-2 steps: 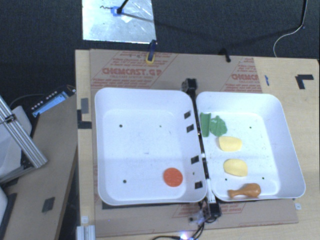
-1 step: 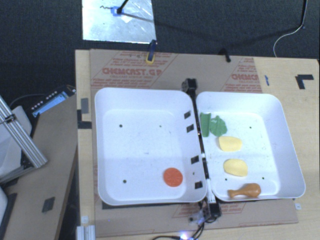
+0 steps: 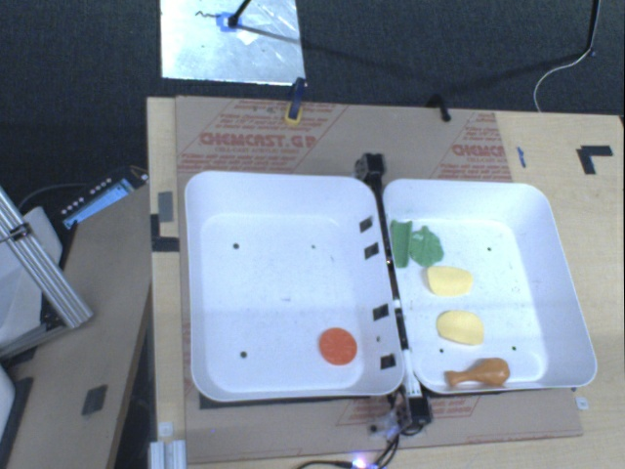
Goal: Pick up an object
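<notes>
Fixed rig hardware, centre of frame: left white bin (image 3: 273, 177) and right white bin (image 3: 469, 187), shallow, round-cornered, side by side. Small black clips (image 3: 371, 252) along the seam between them. Tan board (image 3: 256, 137) with red lettering beneath. Dark wiring bundle (image 3: 410, 416) at lower centre.

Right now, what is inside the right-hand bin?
The right bin holds four things along its left side: a green leafy piece at the back, two yellow pieces in front of it, and an orange-brown drumstick nearest the front. Nothing hides them.
</notes>
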